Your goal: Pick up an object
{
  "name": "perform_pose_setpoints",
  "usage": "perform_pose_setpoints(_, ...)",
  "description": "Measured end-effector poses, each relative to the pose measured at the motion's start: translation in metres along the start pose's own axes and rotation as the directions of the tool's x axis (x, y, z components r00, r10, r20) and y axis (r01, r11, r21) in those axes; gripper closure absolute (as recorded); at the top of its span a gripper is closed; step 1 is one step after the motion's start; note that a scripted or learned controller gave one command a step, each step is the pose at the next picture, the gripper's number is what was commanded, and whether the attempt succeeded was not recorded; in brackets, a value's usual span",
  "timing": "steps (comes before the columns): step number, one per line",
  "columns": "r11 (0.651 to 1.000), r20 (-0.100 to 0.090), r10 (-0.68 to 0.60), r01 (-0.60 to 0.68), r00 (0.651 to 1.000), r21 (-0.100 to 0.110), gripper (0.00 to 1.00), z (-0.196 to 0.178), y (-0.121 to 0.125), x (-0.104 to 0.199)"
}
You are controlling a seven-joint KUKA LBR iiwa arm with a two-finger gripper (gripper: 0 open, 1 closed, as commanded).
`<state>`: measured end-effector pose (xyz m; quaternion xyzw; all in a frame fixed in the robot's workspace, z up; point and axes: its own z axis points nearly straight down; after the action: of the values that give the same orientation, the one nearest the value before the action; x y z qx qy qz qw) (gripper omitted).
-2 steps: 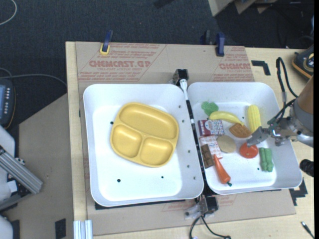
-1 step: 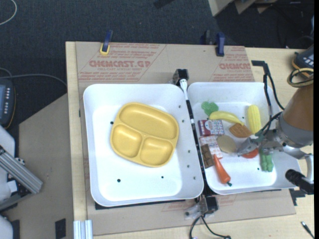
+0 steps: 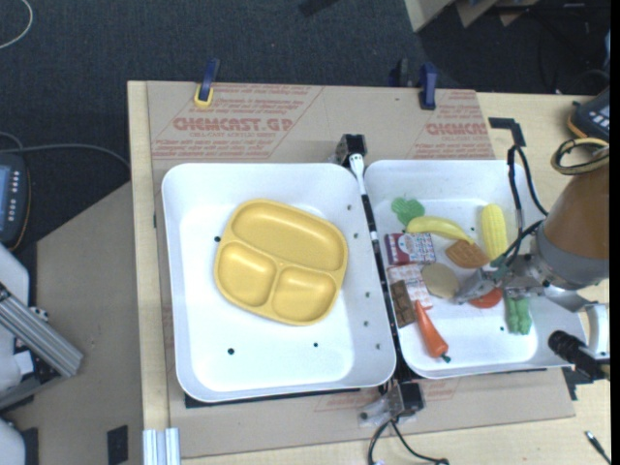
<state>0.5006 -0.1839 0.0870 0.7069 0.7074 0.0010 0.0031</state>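
The arm (image 3: 581, 226) enters from 3 o'clock, its orange band high over the right edge of the right bin (image 3: 426, 177). The wrist bends down and toward 9 o'clock, so the gripper (image 3: 472, 292) sits low inside this bin, near its middle and a little toward 5 o'clock. Its metal fingers (image 3: 465, 294) point toward 9 o'clock and lie close together, in a narrow stance. I cannot tell if something is really between them. The tips are just beside a tan round piece (image 3: 438, 280), and a red piece (image 3: 487, 299) lies under the gripper body.

All the toy food is in the right bin. The banana (image 3: 438, 228) lies at about 12 o'clock from the gripper, with its long axis running from 9 to 3 o'clock. The corn cob (image 3: 493, 229) stands beside it and points from 12 to 6 o'clock. The carrot (image 3: 430, 330) is at about 7 o'clock from the gripper, long axis from 11 to 5 o'clock, with the thin end toward the near wall. A green leafy piece (image 3: 408, 207) is near the far wall, a small printed box (image 3: 410, 248) is near the left wall, and a green pod (image 3: 518, 317) lies at 4 o'clock, partly under the wrist.

Open floor in this bin stays mostly along the near edge, at 6 o'clock. The left bin (image 3: 194, 289) has a yellow divided plate (image 3: 281, 260) near its centre, with wide white floor around it on all sides.
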Motion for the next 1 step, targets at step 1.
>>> perform_pose_setpoints(1,1.0,0.001,0.002,-0.002,1.0,-0.003,1.0,-0.0104,0.0003,-0.0004)
